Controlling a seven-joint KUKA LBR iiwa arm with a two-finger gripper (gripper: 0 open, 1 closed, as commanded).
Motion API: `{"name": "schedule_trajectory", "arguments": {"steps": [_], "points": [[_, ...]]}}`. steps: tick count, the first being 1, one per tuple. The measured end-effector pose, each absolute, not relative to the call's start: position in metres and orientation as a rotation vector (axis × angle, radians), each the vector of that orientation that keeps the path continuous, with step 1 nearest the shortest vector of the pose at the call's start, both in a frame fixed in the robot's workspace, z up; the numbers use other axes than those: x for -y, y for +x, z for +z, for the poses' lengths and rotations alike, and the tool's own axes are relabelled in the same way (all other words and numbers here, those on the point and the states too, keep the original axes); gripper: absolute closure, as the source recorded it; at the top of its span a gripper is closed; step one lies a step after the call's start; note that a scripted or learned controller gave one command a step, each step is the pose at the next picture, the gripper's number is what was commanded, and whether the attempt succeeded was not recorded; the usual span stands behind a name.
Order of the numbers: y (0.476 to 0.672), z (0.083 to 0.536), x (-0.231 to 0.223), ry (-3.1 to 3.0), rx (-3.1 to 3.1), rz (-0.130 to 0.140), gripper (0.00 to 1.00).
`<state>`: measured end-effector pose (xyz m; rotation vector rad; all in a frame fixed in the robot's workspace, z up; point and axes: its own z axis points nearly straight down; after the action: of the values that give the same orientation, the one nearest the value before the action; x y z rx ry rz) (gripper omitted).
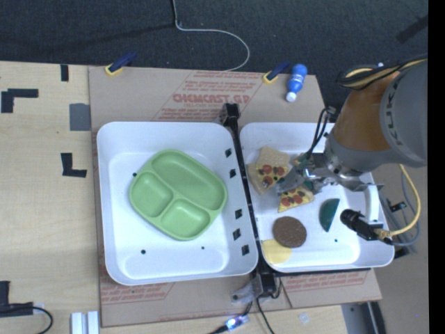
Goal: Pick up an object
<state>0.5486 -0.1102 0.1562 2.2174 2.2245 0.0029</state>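
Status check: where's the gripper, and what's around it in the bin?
Gripper low in right bin, between two pizza slices. Grasp not confirmed. Brown cookie, teal piece nearby. Green tray in left bin.

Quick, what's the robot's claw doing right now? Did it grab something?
Gripper: low in the right bin, between the two pizza slices; whether it has grabbed anything cannot be told.

Counted: two white bins, one green divided plate, two pizza slices, one brown cookie, one blue bottle.

Bench w/ cardboard sheet; left bin, right bin, blue bottle on it.
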Motion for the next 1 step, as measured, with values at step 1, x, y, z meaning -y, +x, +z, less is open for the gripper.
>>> {"name": "schedule_trajectory", "arguments": {"steps": [1], "points": [[0.5643,0.1855,0.0191,2.211,-2.233,0.003,1.00]]}}
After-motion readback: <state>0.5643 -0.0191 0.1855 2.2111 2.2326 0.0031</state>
